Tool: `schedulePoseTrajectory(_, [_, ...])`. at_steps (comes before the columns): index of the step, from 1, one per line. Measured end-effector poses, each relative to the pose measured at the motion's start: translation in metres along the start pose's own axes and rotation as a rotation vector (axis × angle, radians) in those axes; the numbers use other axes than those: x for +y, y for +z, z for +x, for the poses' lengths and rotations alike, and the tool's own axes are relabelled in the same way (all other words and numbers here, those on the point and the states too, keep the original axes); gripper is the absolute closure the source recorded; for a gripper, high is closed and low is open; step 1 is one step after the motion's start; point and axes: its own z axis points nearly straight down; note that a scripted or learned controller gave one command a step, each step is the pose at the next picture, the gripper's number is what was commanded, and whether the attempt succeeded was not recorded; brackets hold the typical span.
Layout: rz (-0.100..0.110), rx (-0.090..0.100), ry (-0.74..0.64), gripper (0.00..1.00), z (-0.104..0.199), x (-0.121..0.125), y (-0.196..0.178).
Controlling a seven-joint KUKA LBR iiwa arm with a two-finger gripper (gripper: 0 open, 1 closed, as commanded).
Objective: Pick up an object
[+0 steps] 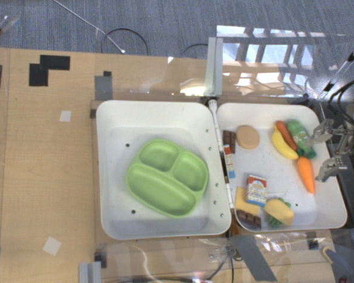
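Observation:
The right bin [336,217] holds several toy foods. A yellow banana [283,146] lies beside a red sausage [285,133] and a green vegetable [298,132] at the far right. An orange carrot [306,174] lies just below them. A round tan bun [248,137] sits near the bin's far left, and a small red-and-white box [256,190], a yellow wedge [243,200] and a corn piece [279,211] lie near the front. My gripper [325,150] hangs at the bin's right rim, open, with nothing between its fingers; the carrot is just left of the lower finger [329,168].
The left bin [106,158] carries a green divided plate [167,177]. A dark bar [229,141] lies along the divider between the bins. Cables and a metal frame [271,52] stand behind the right bin. Bare wooden bench top [41,175] stretches to the left.

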Motion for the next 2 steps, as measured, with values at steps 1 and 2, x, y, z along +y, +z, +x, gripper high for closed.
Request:
schedulePoseTrajectory(1, [-0.003,0.005,-0.270,0.00,0.020,-0.012,0.119])
schedulePoseTrajectory(2, [0.003,-0.008,-0.209,0.00,-0.007,-0.024,0.180])
